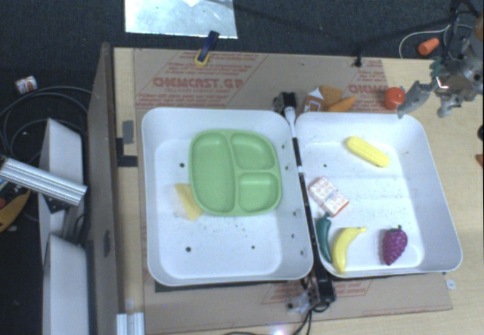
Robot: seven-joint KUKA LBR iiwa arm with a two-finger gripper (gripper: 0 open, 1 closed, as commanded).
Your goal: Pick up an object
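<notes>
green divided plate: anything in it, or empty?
Empty. All three compartments of the green divided plate show bare; the yellow piece lies beside it in the bin.

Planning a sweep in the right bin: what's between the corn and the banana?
In the camera view, the small red-and-white box sits roughly between the corn and banana, slightly left of their line; otherwise bare bin floor.

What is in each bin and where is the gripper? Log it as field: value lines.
left bin: green divided plate, yellow piece touching the plate's left edge
right bin: corn cob, small red-and-white box, banana, purple grapes, dark green item by the divider
gripper: above the right bin's far right corner, holding nothing visible
bench behind bins: orange ball
</notes>
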